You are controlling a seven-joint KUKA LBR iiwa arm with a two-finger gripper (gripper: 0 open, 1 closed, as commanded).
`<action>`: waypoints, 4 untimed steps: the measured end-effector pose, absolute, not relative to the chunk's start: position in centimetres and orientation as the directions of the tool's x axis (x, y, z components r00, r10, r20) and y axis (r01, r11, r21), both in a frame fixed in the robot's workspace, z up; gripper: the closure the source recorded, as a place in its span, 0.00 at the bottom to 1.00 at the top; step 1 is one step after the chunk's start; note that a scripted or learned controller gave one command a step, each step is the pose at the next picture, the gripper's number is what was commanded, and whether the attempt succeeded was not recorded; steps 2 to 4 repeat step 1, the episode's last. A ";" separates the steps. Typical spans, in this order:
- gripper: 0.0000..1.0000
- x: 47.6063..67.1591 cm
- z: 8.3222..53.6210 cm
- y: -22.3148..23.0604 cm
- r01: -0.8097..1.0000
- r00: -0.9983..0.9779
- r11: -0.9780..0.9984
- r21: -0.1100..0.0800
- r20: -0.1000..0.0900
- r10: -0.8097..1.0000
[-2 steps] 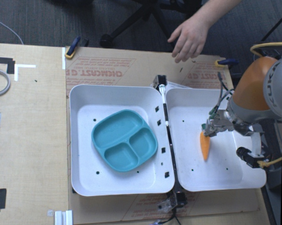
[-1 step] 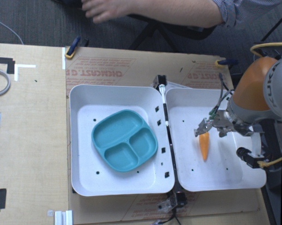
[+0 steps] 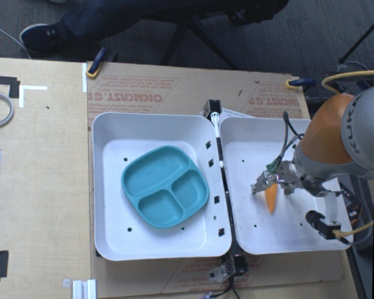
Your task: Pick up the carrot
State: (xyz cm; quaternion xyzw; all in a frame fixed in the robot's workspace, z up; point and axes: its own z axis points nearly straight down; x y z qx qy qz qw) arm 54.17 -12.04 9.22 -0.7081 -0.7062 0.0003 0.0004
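In the camera view, the grey arm with the orange band [image 3: 334, 135] is reaching in from the right over the right shallow white plastic bin [image 3: 245, 230]. Its two-finger gripper [image 3: 270, 184] is sitting low in the middle of that bin, right at the thick upper end of the small orange tapered carrot [image 3: 271, 199]. The carrot is pointing toward the near edge, its tip hanging below the gripper. The metal fingers are crowding the carrot's top, but whether they are closed on it or merely beside it I cannot tell. In the left shallow white plastic bin [image 3: 106, 173], a teal three-compartment plastic plate [image 3: 165, 186] is lying flat near the centre. Both bins are resting side by side on a brown cardboard sheet [image 3: 152, 92] covering the wooden tabletop [image 3: 38, 202].
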 end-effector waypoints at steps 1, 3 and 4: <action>1.00 54.2 10.2 -12.1 1.000 0.006 -0.006 -0.001 0.000 1.000; 1.00 54.2 10.2 -12.1 1.000 0.006 -0.006 -0.001 0.000 1.000; 1.00 54.2 10.2 -12.1 1.000 0.006 -0.006 -0.001 0.000 1.000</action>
